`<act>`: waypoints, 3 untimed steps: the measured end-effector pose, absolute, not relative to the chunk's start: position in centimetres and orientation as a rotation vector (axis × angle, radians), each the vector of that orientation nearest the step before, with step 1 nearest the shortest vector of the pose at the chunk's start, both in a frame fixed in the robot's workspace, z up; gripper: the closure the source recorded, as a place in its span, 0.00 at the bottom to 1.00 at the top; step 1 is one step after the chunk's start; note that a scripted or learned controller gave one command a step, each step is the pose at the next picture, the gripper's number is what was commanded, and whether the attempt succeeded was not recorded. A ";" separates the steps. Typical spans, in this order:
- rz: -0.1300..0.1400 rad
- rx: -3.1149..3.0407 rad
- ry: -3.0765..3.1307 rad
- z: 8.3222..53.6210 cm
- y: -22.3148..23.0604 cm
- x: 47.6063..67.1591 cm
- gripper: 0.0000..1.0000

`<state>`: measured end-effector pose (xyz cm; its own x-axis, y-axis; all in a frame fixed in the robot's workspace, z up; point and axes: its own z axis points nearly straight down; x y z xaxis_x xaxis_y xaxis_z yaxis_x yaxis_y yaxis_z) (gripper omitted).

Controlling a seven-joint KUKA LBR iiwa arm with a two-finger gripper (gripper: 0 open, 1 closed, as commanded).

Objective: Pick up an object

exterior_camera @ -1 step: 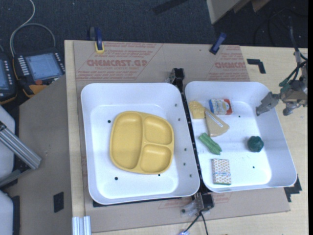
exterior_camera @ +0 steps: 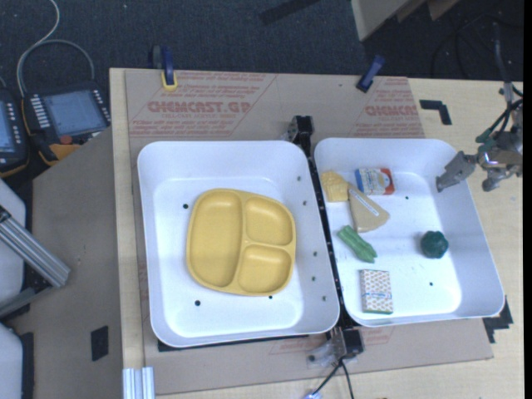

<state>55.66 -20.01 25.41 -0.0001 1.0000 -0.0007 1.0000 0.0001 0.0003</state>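
The gripper [exterior_camera: 470,178] is hovering over the right bin's [exterior_camera: 474,302] far right rim, fingers spread wide and holding nothing. A dark green lump [exterior_camera: 433,243] is lying just below it — a yellow divided plate [exterior_camera: 241,242] is sitting in the left bin [exterior_camera: 158,223].

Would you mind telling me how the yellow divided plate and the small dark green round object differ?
The yellow divided plastic plate lies in the left white bin; the small dark green round object sits in the right white bin. The plate is far larger and lies alone, while the green object shares its bin with several items. The plate is flat with three compartments; the green object is a compact lump. Both rest untouched.
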 end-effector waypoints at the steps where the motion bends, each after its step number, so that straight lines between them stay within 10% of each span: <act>1: -0.004 2.225 2.225 21.1 -19.7 55.3 0.00; 3: -0.005 2.227 2.225 9.3 -20.7 54.7 0.00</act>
<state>54.74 -20.65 9.29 0.0009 1.0000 0.0024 1.0000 -0.0009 -0.0070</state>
